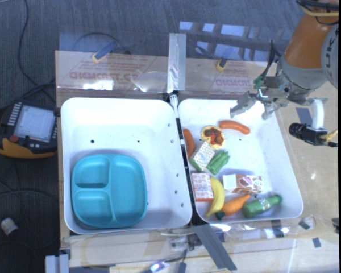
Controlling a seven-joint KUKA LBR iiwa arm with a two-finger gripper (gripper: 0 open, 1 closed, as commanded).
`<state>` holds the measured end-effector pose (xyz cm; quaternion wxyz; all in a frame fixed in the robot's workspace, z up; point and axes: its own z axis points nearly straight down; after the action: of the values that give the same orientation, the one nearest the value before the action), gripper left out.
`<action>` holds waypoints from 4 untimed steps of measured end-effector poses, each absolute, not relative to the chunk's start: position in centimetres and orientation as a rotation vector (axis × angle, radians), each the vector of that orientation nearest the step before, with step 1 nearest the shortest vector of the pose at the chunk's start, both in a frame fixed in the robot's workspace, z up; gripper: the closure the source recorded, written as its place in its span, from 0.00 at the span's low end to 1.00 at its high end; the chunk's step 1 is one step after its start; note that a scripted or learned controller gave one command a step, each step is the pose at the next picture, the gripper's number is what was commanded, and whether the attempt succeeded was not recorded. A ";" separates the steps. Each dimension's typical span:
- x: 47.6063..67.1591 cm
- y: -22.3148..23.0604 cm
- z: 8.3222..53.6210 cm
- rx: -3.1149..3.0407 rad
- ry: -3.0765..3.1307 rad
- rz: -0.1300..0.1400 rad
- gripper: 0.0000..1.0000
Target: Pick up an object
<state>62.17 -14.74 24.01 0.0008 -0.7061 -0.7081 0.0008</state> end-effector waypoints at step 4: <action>66.8 -21.2 9.6 -1.906 -2.485 0.015 1.00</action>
<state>66.77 -21.22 9.62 0.0047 -0.6087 -0.7934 0.0049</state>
